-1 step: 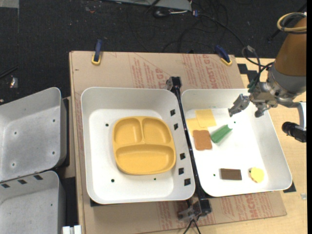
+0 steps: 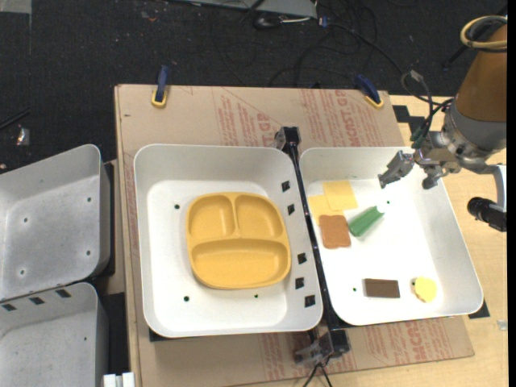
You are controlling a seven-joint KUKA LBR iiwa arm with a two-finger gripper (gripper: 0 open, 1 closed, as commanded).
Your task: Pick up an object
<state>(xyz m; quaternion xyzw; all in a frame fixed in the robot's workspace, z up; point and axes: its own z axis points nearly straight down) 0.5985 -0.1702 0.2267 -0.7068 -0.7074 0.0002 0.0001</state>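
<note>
The right bin (image 2: 451, 224) holds several small items: a pale yellow square (image 2: 339, 193), a brown tile (image 2: 334, 231), a green piece (image 2: 365, 221), a dark brown block (image 2: 381, 288) and a yellow round piece (image 2: 424, 289). My gripper (image 2: 413, 176) hangs over the bin's upper right part, open, with nothing between its fingers. It is up and to the right of the green piece, clear of every item.
A yellow divided plate (image 2: 239, 240) lies in the left bin (image 2: 153, 216). A black divider (image 2: 302, 216) runs between the bins. Grey metal trays (image 2: 48, 216) sit left of the bench. Cables lie on the floor behind.
</note>
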